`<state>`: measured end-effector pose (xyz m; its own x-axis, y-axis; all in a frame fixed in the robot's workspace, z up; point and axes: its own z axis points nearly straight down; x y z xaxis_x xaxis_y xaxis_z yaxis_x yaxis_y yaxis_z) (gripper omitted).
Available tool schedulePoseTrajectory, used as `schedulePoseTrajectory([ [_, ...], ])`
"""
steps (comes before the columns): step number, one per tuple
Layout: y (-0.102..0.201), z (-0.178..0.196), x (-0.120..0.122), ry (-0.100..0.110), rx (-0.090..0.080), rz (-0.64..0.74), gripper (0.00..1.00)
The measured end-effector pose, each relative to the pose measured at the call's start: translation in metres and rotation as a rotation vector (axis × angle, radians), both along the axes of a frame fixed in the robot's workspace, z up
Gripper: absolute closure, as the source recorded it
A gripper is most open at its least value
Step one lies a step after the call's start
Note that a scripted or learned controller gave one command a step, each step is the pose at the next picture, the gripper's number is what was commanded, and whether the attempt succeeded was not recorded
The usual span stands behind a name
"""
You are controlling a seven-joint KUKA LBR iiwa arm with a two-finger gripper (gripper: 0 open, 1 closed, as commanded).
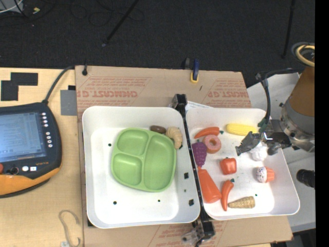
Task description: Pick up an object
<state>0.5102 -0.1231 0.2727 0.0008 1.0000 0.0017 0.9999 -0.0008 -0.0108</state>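
The right bin point(288, 199) holds several toy foods: a yellow banana point(239, 129), a red sausage point(207, 132), a pink donut point(213, 144), purple grapes point(199, 153), a red pepper point(228, 165), an orange carrot point(208, 185), a red chili point(226, 193), a tan cone point(241, 203) and a white-and-red piece point(264, 175). My gripper point(259, 145) hangs low over the bin's right middle, its dark fingers spread apart. A small white object point(259, 152) lies between them; whether the fingers touch it is unclear.
The left bin point(97, 199) carries a green divided plate point(144, 159), with a brown piece point(158, 129) and a tan piece point(176, 136) at its far right corner. A tablet point(23, 143) lies left of the bins. A black divider point(189, 163) separates them.
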Motion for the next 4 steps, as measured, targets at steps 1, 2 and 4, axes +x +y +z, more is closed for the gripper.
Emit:
schedulePoseTrajectory([
  [1, 0.000, 0.004, 0.002, -0.009, -0.002, 0.001, 0.00],
  [2, -0.002, -0.051, 0.011, -0.002, 0.000, 0.002, 0.00],
  [4, 0.017, -0.156, 0.009, -0.002, 0.001, -0.004, 0.00],
])
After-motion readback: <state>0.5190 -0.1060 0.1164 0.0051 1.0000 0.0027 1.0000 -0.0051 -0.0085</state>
